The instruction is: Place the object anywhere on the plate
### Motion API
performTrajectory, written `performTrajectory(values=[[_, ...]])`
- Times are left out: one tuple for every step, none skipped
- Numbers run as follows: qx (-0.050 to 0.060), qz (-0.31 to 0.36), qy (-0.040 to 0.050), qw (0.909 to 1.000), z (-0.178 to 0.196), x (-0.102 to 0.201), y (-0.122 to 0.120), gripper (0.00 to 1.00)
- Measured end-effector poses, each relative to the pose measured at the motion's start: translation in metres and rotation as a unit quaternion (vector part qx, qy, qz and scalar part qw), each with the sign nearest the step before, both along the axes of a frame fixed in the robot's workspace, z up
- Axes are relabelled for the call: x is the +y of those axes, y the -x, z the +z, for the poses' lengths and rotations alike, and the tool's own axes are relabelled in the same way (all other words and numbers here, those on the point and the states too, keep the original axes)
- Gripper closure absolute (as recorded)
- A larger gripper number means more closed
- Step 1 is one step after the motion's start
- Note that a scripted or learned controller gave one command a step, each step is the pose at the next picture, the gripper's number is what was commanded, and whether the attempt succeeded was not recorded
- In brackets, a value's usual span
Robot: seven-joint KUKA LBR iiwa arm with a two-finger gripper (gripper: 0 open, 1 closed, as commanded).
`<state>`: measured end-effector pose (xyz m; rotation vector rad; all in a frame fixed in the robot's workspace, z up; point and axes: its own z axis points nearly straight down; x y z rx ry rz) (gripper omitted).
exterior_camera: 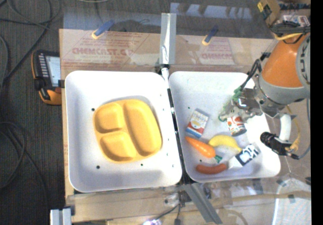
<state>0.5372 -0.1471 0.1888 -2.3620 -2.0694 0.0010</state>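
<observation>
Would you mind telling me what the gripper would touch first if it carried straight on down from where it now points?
Most likely the small red-and-white can, which lies right beneath the gripper in the right white bin. Height is hard to judge from one slanted view, so it may already be touching the can.

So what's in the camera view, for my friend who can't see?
A yellow plate sits in the left bin. The robot gripper hangs over toy food in the right bin: a carrot, banana, sausage and small box.

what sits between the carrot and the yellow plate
In the camera view, between the orange toy carrot and the yellow three-compartment plastic plate lie bare white bin floor and the two bins' raised rims meeting side by side.
</observation>
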Motion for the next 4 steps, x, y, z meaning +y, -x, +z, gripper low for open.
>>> performTrajectory(values=[[0.0, -0.013, 0.0003, 0.9999, -0.001, 0.059, -0.008, 1.0], [0.0, 0.001, 0.001, 1.0, 0.015, 0.124, -0.06, 1.0], [0.001, 0.015, 0.0012, 0.9999, -0.006, 0.186, -0.037, 1.0], [0.002, 0.013, 0.0011, 0.9999, -0.025, 0.269, -0.001, 1.0]])
